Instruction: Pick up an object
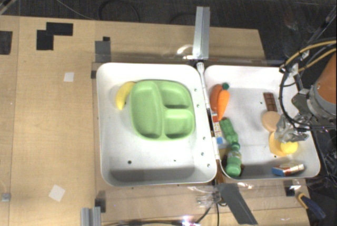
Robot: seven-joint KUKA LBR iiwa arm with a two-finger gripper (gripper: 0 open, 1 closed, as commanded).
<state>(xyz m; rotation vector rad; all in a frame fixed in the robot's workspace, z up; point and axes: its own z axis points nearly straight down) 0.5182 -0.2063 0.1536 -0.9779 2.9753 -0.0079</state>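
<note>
Reaching in over the right edge of the desk [47, 130], the gripper [288, 134] hangs low above the right bin [247, 82], right over a yellow lemon-like fruit [281, 146] near that bin's right wall. Whether the fingers are wide or narrow cannot be told, and nothing can be seen clamped between them. Just beside the yellow fruit, toward the back, lies a pale tan round piece [270, 121], and behind that a small brown chocolate bar [269, 101]. Along the bin's left wall an orange carrot [219, 100] with a green top sits toward the back, a green bottle [229, 133] lies in front of it, and another green bottle [233, 163] rests in the front left corner. A small orange and blue tube [288, 169] lies by the front right corner. The left bin [113, 156] holds a green divided plate [160, 109] toward its back, with a yellow banana [123, 94] touching the plate's left rim.
</note>
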